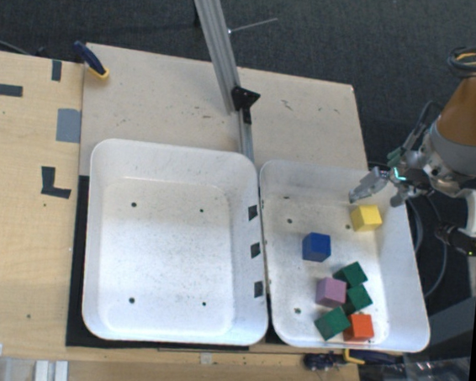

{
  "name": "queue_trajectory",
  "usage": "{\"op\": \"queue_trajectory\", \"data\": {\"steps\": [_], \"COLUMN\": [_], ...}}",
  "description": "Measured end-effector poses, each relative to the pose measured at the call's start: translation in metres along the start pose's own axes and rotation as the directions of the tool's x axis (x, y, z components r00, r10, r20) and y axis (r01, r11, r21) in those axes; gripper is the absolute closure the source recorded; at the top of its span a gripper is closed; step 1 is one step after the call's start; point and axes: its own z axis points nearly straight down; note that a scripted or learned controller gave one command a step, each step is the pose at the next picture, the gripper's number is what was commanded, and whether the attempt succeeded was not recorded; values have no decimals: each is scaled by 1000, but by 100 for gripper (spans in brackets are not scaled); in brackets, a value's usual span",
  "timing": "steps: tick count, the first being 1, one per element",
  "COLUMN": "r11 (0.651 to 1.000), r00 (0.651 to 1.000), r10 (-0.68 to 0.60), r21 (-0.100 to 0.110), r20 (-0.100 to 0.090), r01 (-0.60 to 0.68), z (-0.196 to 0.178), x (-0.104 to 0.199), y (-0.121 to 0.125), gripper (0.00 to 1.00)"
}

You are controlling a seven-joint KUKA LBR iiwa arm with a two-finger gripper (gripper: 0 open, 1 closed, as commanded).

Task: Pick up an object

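The right bin [407,271] holds several small blocks. A yellow block [366,217] lies near its far right side, and a blue block [317,246] sits in the middle. Toward the near right corner cluster a purple block [331,291], two or three green blocks [352,276] and an orange block [361,326]. My gripper [384,188] hangs just above and behind the yellow block, at the bin's far right edge. Its fingers [365,190] are spread apart with nothing between them.
The left bin [164,245] stands beside the right one. A slanted metal rail [222,57] runs down from the top to the gap between the bins. A blue and yellow tool [91,60] lies at the bench's far left.
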Motion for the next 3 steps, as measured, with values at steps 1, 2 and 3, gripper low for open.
{"op": "queue_trajectory", "data": {"steps": [1, 2, 3], "r11": [1000, 1000, 1000], "r00": [1000, 1000, 1000], "r10": [-1, -2, 1], "r21": [-5, 0, -17], "r20": [2, 1, 11], "r01": [1, 2, 0], "z": [-3, 45, 94], "x": [0, 3, -5], "y": [1, 9, 3], "gripper": [0, 0, 0]}}
